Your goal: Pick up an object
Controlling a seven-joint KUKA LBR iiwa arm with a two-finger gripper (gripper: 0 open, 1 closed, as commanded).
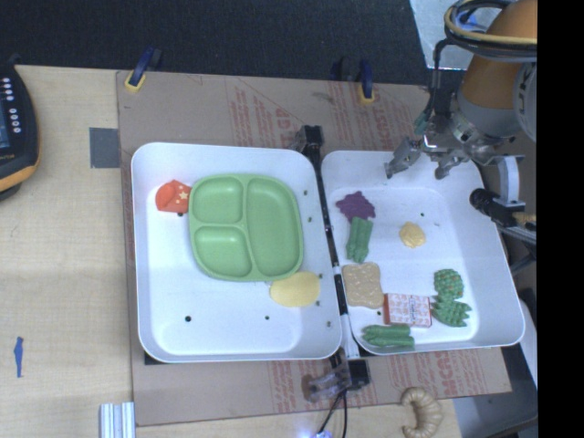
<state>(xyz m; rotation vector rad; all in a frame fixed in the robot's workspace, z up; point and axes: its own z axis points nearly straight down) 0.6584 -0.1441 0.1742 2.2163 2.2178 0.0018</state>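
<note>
Beneath us the bench (64, 272) carries two white bins; our jaws (423, 161) hang spread wide, holding nothing. Just below them lies the small yellow piece (412, 235), probably light and stiff, best pinched across its middle. Farther off sits the purple piece (355, 205).

Jaws spread (nothing between) above right bin (488, 272) rim.

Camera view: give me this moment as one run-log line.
tool: open, holding nothing | position: over right bin's far edge | nearest items: purple piece, yellow piece | pick: not yet made
</note>
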